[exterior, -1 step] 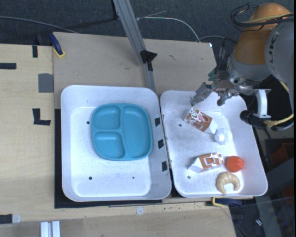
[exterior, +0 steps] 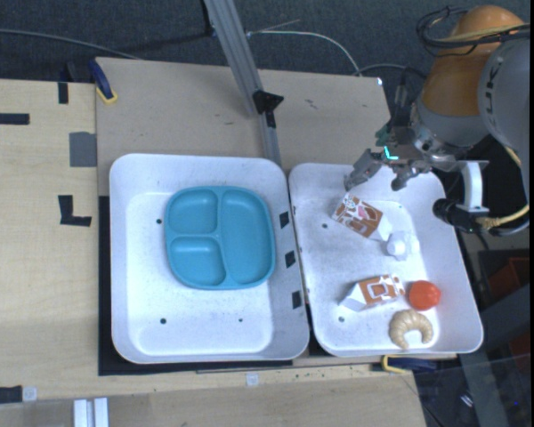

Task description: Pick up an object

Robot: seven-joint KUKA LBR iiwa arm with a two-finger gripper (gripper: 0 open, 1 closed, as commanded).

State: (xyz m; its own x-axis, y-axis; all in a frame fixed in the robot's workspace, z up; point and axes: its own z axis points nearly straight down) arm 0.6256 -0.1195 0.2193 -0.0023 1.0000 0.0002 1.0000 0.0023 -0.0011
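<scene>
Two bins [exterior: 125,238]: one tray [exterior: 220,237], two cartons [exterior: 358,214].

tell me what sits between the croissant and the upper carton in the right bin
In the camera view, a second carton lies between the croissant and the upper carton, with a red ball beside it.

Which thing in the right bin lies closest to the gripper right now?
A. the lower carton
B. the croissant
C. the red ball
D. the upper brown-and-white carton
D: the upper brown-and-white carton lies just below the open gripper, while the other items sit toward the right bin's near end.
</scene>
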